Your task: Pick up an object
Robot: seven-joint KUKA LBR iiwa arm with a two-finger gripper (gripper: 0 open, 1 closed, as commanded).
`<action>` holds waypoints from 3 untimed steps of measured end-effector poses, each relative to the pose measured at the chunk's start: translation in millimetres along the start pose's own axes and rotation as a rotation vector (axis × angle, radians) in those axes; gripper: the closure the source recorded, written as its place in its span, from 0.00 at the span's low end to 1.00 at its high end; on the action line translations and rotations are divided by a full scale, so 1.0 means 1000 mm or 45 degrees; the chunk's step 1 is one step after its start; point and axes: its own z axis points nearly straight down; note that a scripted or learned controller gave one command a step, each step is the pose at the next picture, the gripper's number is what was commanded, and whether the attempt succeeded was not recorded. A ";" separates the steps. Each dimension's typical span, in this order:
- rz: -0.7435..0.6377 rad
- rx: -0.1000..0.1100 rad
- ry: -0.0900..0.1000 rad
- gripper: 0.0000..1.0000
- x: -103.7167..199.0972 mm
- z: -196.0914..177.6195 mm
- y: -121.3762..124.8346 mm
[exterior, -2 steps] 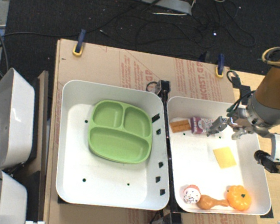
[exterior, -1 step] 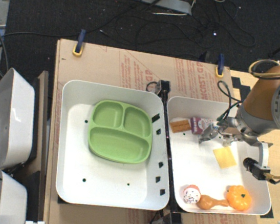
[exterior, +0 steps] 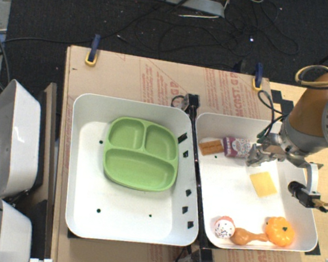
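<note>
Leftmost, the left bin [exterior: 80, 164] carries a green divided plate [exterior: 142, 154], three compartments, lying flat toward the bin's upper middle and well apart from the arm. No risk there unless the program sends the arm across the divider.

Right bin [exterior: 234, 210] next. Along its far wall, left to right: a small orange-brown block [exterior: 211, 147], then a purple packet [exterior: 235, 147] just beside it. The gripper [exterior: 262, 155] hangs at the packet's right end, close to or touching it; contact cannot be made out. Whether the tool is released, clenched or grasping anything cannot be told from this angle, and nothing is visibly caught in it.

Likely target, as a judgement: the purple packet. It looks small, soft and crinkled, printed with pale markings, lying flat near the wall.

Risks:
- Packet sits near the bin wall; a descent slightly off could strike the rim or pinch only an edge, so it slips out on lift.
- A flat, pliable wrapper may offer little to close on.
- A sideways nudge could push it into the orange-brown block.

Further right and nearer: a yellow flat square [exterior: 263, 184], lying loose just below the tool. Along the near wall: a white speckled ball [exterior: 223, 228], an orange elongated toy [exterior: 248, 235], and a small orange pumpkin [exterior: 279, 231], all well apart from the tool.
</note>
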 end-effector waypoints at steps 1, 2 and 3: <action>-0.004 -0.002 0.000 1.00 0.001 -0.042 0.002; -0.005 -0.003 0.000 1.00 0.008 -0.092 -0.004; -0.004 -0.001 0.000 1.00 0.008 -0.104 -0.003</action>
